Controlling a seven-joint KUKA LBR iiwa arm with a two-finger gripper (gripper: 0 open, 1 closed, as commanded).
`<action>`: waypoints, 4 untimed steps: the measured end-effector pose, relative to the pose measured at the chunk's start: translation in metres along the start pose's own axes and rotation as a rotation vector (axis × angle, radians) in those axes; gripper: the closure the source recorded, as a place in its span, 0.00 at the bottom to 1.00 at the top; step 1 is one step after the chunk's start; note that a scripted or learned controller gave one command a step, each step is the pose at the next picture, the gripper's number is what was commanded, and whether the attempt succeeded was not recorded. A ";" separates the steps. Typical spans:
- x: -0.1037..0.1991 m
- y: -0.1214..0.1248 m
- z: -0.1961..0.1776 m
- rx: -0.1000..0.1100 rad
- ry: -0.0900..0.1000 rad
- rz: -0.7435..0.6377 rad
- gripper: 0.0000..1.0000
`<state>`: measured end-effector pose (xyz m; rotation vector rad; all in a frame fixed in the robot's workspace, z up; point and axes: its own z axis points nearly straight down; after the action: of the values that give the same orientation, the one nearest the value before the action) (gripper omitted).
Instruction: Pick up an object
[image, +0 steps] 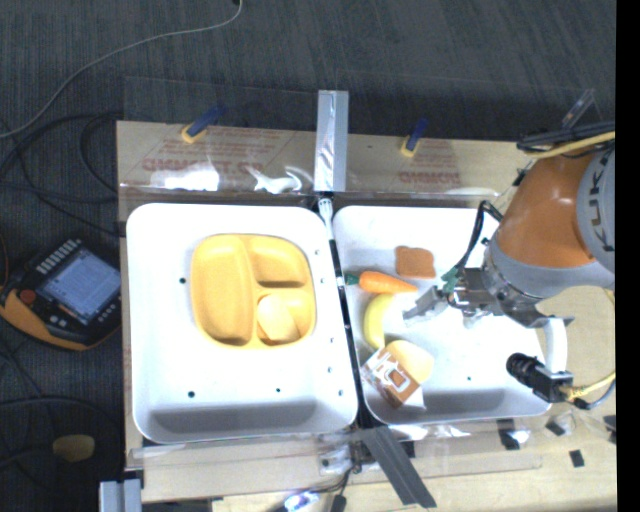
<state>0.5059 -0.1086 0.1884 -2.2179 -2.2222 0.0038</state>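
Fingers (425, 303) spread, gripping nothing | just right of banana (375, 318) | right bin (500, 395) floor bare beneath

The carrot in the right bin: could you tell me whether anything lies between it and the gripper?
Nothing visible does. The carrot lies just left of the gripper, with bare bin floor between them; the banana sits below that line.

Fingers (425, 303) beside banana (375, 318)

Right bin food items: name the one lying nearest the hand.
The yellow banana, just left of the hand. The carrot, brown toast and the boxed item lie farther off.
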 end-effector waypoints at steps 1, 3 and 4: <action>0.003 -0.014 0.100 -0.013 -0.001 -0.014 0.00; 0.003 -0.013 0.090 -0.015 0.000 -0.015 0.00; 0.014 0.043 0.094 0.001 0.000 0.044 0.00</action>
<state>0.5489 -0.0944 0.0943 -2.2656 -2.1722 0.0054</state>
